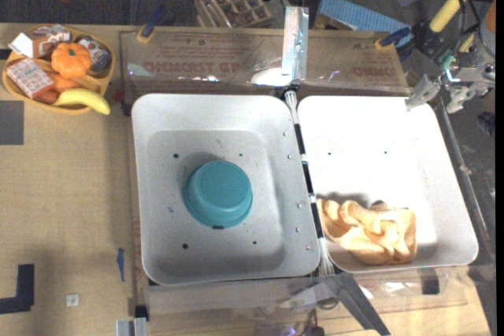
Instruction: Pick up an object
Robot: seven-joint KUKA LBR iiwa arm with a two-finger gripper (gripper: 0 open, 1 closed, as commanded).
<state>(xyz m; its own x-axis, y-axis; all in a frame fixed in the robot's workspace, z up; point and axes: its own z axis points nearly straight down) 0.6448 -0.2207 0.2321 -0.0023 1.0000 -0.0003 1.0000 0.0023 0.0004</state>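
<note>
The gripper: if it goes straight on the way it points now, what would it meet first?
Probably the right bin, at its upper right corner in the view, where the gripper hangs. Depth is unclear, so its height above the bin cannot be judged.

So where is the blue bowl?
The bowl sits upside down in the middle of the left bin, across the divider from the tan cloth in the right bin.

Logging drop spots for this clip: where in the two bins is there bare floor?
Right white bin: bare above the crumpled tan cloth, which crowds its near edge. Left white bin: a bare ring around the upturned round teal plastic bowl.
</note>
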